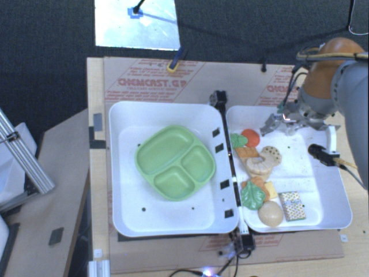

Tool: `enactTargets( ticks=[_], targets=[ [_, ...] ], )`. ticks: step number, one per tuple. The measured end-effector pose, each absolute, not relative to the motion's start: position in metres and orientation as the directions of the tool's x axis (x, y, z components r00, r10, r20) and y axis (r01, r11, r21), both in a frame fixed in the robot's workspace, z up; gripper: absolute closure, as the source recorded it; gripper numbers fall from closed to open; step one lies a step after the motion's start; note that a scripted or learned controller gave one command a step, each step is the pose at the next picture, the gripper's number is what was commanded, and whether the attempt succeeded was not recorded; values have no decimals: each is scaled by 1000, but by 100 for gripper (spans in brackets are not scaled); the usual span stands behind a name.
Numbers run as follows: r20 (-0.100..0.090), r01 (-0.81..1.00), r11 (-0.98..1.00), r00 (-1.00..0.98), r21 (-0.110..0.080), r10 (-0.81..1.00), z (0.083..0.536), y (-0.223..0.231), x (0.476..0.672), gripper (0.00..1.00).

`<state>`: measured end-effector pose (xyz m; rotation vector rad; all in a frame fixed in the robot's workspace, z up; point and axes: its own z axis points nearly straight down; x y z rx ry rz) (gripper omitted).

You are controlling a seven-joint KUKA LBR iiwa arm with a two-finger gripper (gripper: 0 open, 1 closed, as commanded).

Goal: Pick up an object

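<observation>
A: Pincer [275, 122] status?

B: Hangs over the right bin [337, 198] near its 12 o'clock rim. Can't tell released or clenched; nothing visibly between the tips. Grey arm with orange band [331, 68] enters from 2 o'clock.

A: Contents of that bin?

B: All crowded along the 9 o'clock wall. Red tomato [250, 137] lies closest to the pincer, at its 8 o'clock, apart from it. Further toward 6: an orange piece [247, 152], a speckled cookie [270, 154], a beige bread ring [258, 166], a green leaf [252, 195], an egg [270, 213]. A small printed box [292, 205] sits just at 3 o'clock of the egg.

A: Left bin?

B: The left bin [130, 212] holds a green divided tray [174, 161], three compartments, roughly centred.
</observation>
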<state>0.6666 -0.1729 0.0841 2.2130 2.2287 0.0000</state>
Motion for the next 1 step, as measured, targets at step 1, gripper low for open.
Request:
enactTargets(
  ticks=[1],
  targets=[
    [-3, 1000, 9, -9, 7, 1000, 98, -173, 669, 100]
  ],
)
